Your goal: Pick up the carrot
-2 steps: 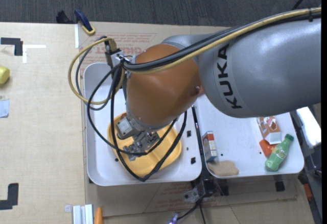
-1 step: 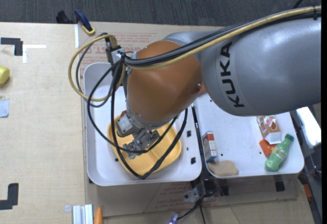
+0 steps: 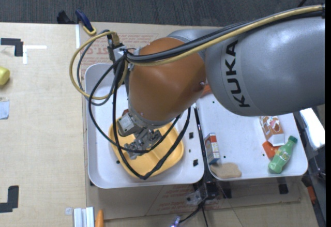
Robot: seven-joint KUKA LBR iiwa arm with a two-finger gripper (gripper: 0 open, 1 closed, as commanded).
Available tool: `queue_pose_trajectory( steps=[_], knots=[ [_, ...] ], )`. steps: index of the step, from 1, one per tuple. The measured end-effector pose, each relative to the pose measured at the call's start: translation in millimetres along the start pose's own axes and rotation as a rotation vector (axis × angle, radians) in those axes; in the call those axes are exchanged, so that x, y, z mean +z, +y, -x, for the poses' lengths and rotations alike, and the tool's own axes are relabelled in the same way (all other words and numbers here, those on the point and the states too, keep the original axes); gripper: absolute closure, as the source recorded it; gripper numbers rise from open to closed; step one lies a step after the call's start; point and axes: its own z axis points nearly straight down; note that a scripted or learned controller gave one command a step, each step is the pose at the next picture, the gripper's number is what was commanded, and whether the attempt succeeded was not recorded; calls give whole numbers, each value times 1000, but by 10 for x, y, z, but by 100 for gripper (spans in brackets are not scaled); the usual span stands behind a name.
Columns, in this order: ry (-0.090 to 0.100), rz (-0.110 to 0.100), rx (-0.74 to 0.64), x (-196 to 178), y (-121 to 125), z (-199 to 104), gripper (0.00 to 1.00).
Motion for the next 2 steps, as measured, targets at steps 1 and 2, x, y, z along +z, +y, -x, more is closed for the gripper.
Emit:
queue_pose_trajectory(
  steps=[1, 2],
  knots=[
    [15, 4, 21, -250, 210, -428, 100],
    [16, 4, 62, -324, 404, -922, 100]
  ],
)
